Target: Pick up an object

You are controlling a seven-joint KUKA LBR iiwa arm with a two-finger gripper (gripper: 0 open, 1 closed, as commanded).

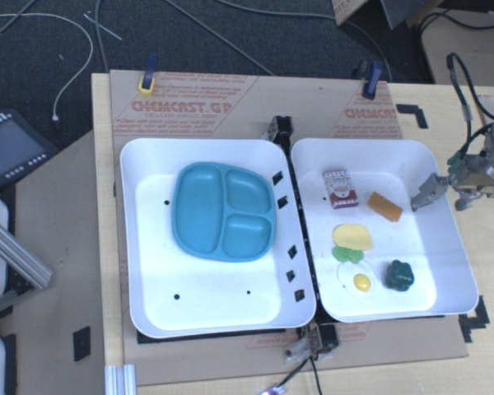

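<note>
Five small objects lie in the right bin (445, 245): a red carton (339, 188), orange block (385, 206), yellow-green piece (351, 241), fried egg (359, 281) and green pepper (399, 276). At three o'clock, the gripper (445, 194) hovers with fingers spread, holding nothing.

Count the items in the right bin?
5: red carton at the back, orange block beside it, yellow piece on green mid-bin, fried egg and green pepper in front.

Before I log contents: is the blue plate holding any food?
No. The blue plate shows bare compartments; the food lies in the right bin.
</note>
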